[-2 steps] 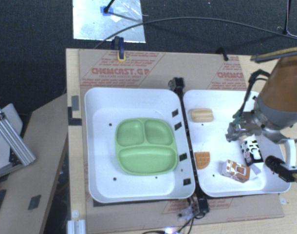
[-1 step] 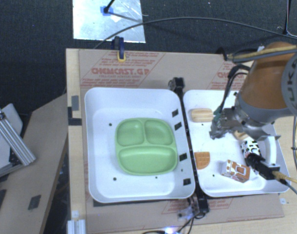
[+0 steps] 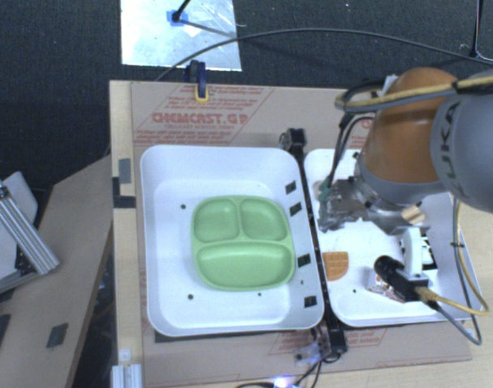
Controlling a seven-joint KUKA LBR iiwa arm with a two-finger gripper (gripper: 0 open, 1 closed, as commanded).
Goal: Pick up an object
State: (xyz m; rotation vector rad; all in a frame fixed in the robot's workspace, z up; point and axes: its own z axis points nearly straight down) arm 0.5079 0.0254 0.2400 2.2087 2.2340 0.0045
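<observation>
Overhead: grey arm with orange band (image 3: 408,128) reaching over right shallow white bin (image 3: 356,309). Two-finger gripper (image 3: 337,204) low by that bin's left wall; finger opening and any hold impossible to tell. Small orange waffle-patterned piece (image 3: 335,265) near front left corner. Green three-compartment plastic plate (image 3: 242,242) centred in left shallow white bin (image 3: 174,176).

Red print reading "CHEMCAST GP" runs across the brown paper-faced sheet (image 3: 214,107) lying under the bins, up and to the left of the gripper (image 3: 337,208); smaller red lines beside it are too fine to read. Dark letters, apparently "UK", stand on the grey arm housing (image 3: 473,148) to the gripper's right.
</observation>
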